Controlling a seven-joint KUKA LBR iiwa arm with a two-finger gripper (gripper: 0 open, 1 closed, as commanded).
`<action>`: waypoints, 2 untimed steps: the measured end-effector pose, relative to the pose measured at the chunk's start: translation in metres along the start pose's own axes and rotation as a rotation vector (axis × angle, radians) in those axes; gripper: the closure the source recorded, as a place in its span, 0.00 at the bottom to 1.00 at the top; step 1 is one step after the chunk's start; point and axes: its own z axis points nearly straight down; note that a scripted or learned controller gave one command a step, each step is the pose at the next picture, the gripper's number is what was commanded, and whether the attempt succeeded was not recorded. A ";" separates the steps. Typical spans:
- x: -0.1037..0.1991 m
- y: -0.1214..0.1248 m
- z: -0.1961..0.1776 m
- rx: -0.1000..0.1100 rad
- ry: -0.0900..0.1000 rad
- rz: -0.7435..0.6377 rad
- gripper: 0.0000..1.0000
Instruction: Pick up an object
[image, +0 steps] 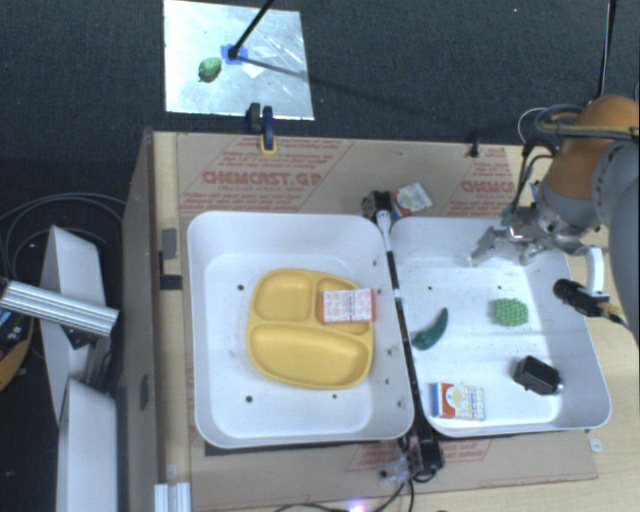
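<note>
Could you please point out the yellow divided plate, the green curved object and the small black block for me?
yellow divided plate (300, 350): camera view, on its large front compartment.
green curved object (431, 329): camera view, on its middle.
small black block (537, 375): camera view, on its top face.

Yellow tray (300, 350) in my white left bin (215, 300); right bin (580, 390) has a green bumpy ball (510, 312), teal pickle-thing (431, 329), black block (537, 375).

Grey jointed arm (600, 150) with orange band enters from right, wrist bent downward; metal two-finger gripper (508, 243) spread open, empty.
</note>
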 end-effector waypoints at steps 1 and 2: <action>0.022 -0.062 0.002 -0.002 -0.002 0.001 0.00; -0.002 -0.049 -0.081 -0.006 -0.005 0.002 0.00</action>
